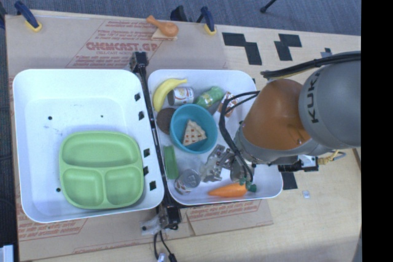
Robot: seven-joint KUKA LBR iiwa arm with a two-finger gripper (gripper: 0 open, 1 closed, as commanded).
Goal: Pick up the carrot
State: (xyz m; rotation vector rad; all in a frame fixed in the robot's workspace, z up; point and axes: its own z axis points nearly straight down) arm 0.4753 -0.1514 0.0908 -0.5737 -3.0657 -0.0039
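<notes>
I see the carrot (228,191) lying flat near the bottom edge of the right bin (265,190), low in the frame and a bit right of the middle. Its green end points right. The gripper (222,164) hangs just above it, at the end of the big grey and orange arm (295,116) that comes in from the right. I cannot tell if the jaws are apart or together, because the metal parts blur into each other. Nothing orange sits between them, so I think the carrot is not held.

Here is what could go wrong. The carrot lies close to the bin wall, so the jaws might bump the wall or push the carrot against it. The carrot is round and could roll away. A small shiny thing (188,180) lies just left of the jaws, and the blue bowl (193,128) sits just above them, so I could knock either one.
</notes>
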